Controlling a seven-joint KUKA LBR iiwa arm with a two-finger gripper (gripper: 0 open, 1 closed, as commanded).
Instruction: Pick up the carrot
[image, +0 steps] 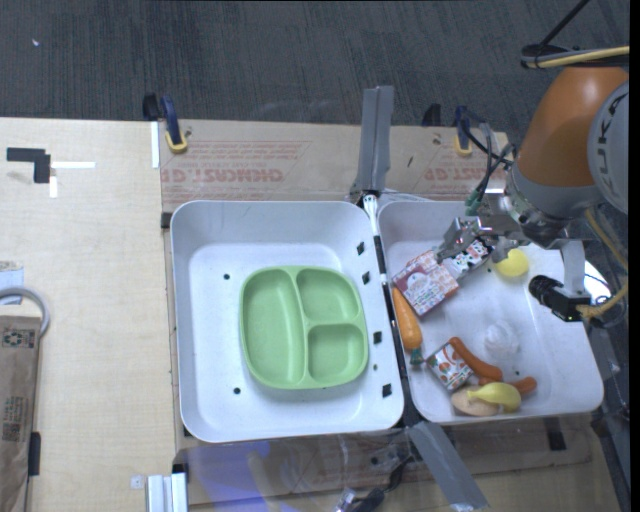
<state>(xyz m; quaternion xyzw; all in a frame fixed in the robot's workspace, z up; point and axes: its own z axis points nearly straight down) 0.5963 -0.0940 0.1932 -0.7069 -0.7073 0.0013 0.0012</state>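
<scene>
Jaws (468, 238) low over the back of the right bin (575, 400), tips at the upper edge of a red-and-white carton (427, 283) and a small black-and-white packet (462, 260); gap between them too blurred to tell, nothing seen clamped. Carrot (405, 318): orange, tapered, lying lengthwise along the right bin's left wall, just beside the carton, free of the jaws. Left bin (200, 300) on the desk (80, 300), bearing a green divided plate (303, 326).
</scene>
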